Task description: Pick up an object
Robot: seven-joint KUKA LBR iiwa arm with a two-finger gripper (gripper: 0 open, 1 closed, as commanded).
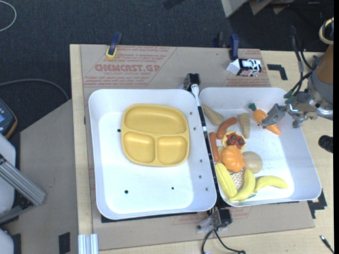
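Carrot: it lies in the upper right part of the right bin, green top toward the far wall, long axis slanting down and rightward. The left bin bears a yellow tray. The arm reaches in from the right. The claw hangs just over the carrot's lower half, overlapping it, and whether it is open or closed, or grips anything, cannot be told. The carrot runs out from under the claw up and leftward, apart from the heap with the banana and corn.
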